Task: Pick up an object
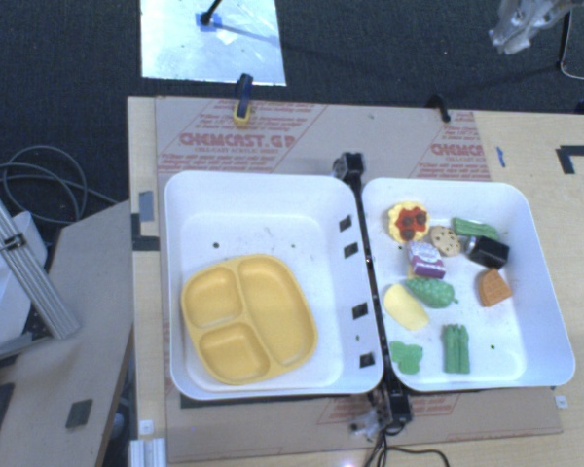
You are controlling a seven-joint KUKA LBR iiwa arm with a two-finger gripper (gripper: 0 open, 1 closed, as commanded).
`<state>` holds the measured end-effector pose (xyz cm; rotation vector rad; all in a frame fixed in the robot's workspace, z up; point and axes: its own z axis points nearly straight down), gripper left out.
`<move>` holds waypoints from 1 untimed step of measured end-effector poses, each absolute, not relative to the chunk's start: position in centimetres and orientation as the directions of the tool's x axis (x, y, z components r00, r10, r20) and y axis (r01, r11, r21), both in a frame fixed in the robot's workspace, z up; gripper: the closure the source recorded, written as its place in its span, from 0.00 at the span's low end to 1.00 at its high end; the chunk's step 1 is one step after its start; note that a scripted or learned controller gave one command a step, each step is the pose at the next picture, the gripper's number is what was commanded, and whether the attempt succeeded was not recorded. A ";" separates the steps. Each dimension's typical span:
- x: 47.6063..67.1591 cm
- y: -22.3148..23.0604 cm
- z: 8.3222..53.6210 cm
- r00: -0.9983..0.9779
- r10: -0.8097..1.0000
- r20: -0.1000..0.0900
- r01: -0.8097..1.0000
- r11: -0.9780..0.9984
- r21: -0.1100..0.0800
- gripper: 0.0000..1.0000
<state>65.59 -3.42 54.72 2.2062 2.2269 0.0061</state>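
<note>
Currently the translucent two-finger gripper (522, 17) hangs beyond the bench's far right corner, grip state indiscernible. Small plastic toy foods (433, 261) lie in the right white bin (545, 290); yellow compartment tray (247, 315) in the left.

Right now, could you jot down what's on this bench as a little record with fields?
left bin: holds a yellow divided tray
right bin: holds small toy foods
toy foods: pizza slice, cookie, purple piece, black piece, orange piece, yellow piece, green stalks
pincer: up at the top right, away from both bins, nothing seen between its fingers
</note>
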 end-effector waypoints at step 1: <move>53.9 -1.3 52.5 -0.007 1.000 0.002 1.000 0.007 -0.003 1.00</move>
